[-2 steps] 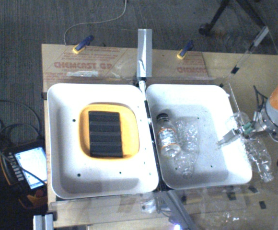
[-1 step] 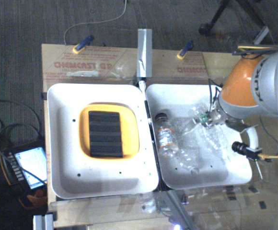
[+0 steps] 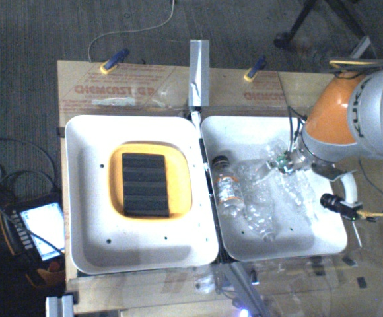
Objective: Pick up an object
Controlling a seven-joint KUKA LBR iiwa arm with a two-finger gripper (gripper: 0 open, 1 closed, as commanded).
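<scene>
Since clear plastic bottle (image 3: 244, 197) lies on its side in right bin (image 3: 323, 243), cap toward divider, treat it as your pick target. Gripper (image 3: 287, 162) sits over its far end; fingers' state: cannot tell. Left bin (image 3: 86, 243) holds yellow tray (image 3: 181, 183) with black block (image 3: 145, 185), well apart.

1. the arm (image 3: 350, 117) is reaching in from the right edge of the camera view, its orange band facing up beside the grey casing.
2. the wrist is pointing down and leftward.
3. the gripper (image 3: 285, 162) is sitting at the low end, small and blurred.
</scene>
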